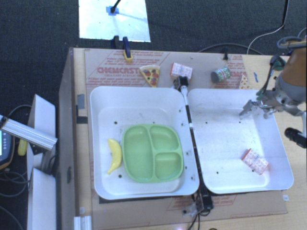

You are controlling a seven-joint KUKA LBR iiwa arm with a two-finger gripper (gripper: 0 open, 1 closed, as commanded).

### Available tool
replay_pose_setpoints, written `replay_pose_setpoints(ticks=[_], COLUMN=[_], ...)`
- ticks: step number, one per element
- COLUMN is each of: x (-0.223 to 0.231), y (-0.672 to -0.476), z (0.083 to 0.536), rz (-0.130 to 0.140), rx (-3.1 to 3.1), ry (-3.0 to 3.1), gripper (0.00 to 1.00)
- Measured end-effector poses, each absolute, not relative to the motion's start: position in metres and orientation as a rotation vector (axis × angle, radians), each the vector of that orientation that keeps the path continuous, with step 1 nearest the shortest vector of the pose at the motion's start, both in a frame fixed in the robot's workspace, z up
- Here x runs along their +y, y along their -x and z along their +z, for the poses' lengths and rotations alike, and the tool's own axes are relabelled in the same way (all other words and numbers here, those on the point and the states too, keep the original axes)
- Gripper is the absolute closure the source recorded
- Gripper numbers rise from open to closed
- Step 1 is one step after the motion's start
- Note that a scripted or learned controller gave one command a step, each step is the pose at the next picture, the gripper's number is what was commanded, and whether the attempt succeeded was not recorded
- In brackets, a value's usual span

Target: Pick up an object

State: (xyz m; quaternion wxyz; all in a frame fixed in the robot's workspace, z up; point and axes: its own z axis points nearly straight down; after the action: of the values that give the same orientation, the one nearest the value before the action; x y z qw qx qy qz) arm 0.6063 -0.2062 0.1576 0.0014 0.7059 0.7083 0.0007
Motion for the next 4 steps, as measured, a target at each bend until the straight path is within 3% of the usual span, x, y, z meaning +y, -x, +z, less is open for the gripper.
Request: replay_pose_setpoints(ticks=[4], x=[-0.2062], y=[-0.6063], z=[0.1576], rz=[0.002], rx=[2.223], ry=[-2.216], gripper=[0.00])
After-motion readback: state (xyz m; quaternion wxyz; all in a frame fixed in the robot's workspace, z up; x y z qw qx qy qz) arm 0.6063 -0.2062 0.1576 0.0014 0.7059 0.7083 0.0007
